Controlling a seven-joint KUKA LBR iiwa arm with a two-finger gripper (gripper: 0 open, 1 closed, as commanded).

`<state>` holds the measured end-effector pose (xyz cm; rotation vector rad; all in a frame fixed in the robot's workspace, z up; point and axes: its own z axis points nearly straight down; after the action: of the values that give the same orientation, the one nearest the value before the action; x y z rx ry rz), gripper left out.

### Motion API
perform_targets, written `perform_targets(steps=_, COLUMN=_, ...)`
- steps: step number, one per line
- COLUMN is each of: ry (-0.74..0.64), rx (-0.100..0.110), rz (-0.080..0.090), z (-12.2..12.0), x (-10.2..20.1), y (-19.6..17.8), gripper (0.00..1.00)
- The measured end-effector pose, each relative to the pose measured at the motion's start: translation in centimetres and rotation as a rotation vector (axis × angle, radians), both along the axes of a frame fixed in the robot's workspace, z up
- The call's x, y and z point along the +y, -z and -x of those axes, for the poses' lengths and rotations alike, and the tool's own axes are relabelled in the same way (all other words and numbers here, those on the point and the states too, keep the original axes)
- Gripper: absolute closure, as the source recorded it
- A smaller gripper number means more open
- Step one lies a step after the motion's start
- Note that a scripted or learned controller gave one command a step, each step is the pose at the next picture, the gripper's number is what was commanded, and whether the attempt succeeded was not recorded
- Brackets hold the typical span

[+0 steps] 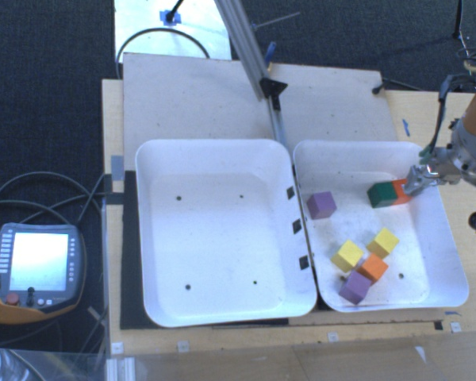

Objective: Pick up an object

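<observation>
From the camera view above, the table (333,105) carries two shallow white bins side by side. Taking the right bin (448,280) as the landmark: the arm (474,133) enters over its far right rim, and the gripper (419,178) sits low just inside that rim, at the bin's upper right. Right against the gripper lie a green block (381,194) and, touching it on the gripper side, a red-orange block (400,192). The gripper's tips meet the red-orange block's edge, but I cannot tell whether they are spread or pressed together, nor whether anything sits between them.

Toward the right bin's left wall, near its upper part, rests a purple block (322,205), well apart from the gripper. In the bin's lower middle sits a cluster: a yellow block (349,255), a second yellow block (384,242) up and to its right, an orange block (373,267) between and below them, and a second purple block (355,286) nearest the bin's front rim.

The left bin (155,292) adjoins the right bin's left wall. Well left of it, beyond the table's edge, lies a teach pendant (33,272) with cables.
</observation>
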<state>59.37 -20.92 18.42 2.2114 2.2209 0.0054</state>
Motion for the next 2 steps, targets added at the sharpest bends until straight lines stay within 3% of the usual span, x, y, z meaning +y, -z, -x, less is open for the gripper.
perform_targets(steps=1, ry=-0.002, rx=0.000, rz=0.000, z=-0.1, x=1.0, y=-5.2, gripper=1.00)
perform_targets(steps=2, ry=-0.001, rx=0.002, rz=-0.001, z=-0.3, x=1.0, y=-8.1, gripper=1.00)
